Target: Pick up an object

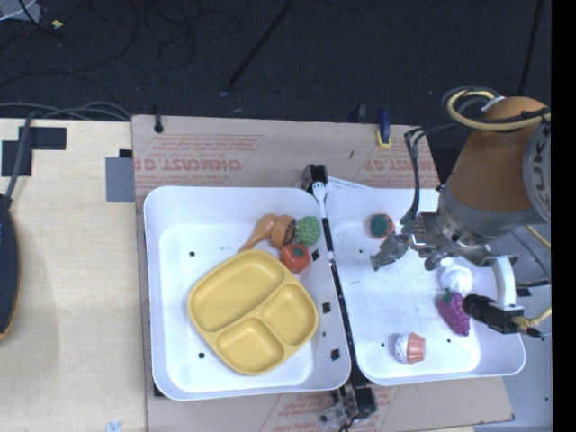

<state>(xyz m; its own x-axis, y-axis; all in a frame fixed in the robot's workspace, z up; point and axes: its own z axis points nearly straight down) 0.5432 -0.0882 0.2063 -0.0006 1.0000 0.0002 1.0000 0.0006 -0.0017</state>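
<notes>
We see the claw [389,256] low in the right bin [378,349], just below a small green and red toy [382,225]; whether it is clenched we cannot tell. A purple grape bunch [454,313] and a cupcake toy [409,347] lie nearby. The left bin [171,331] carries a smooth yellow divided plate [254,310]. Cardboard [234,156] with mirrored red lettering covers the pale wooden tabletop [72,286]

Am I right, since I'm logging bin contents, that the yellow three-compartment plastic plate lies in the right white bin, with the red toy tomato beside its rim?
Not quite. The camera view shows the yellow three-compartment plastic plate in the left white bin, not the right one. The red toy tomato does sit beside its rim.
</notes>
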